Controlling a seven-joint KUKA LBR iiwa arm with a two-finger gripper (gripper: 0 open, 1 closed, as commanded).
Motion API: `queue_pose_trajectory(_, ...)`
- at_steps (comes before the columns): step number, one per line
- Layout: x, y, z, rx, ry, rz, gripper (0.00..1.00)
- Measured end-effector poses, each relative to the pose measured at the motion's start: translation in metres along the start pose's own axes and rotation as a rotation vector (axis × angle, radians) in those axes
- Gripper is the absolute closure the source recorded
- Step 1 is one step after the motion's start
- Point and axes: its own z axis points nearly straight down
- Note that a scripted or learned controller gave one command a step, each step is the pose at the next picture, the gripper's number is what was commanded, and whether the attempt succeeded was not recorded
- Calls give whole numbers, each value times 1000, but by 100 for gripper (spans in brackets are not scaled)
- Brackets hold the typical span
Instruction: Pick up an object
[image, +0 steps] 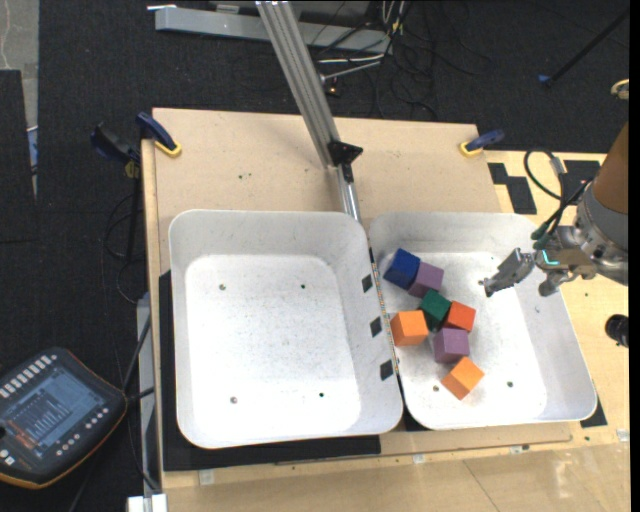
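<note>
We had the gripper (525, 272) poised over the right bin (560, 330), fingers spread and nothing between them — the blocks sat apart from it, bunched toward the bin's left half. The orange block (464, 378) at the near edge of the cluster looked to us the cleanest target — it stood a little free, while the green block (434, 305) was hemmed in by its neighbours. We judged a straight descent astride two free faces the best bet.
</note>
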Motion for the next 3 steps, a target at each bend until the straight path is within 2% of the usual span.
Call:
queue_pose_trajectory(1, 0, 1, -2, -5, -1, 1, 0)
queue_pose_trajectory(3, 9, 12, 100, 1, 1, 1, 0)
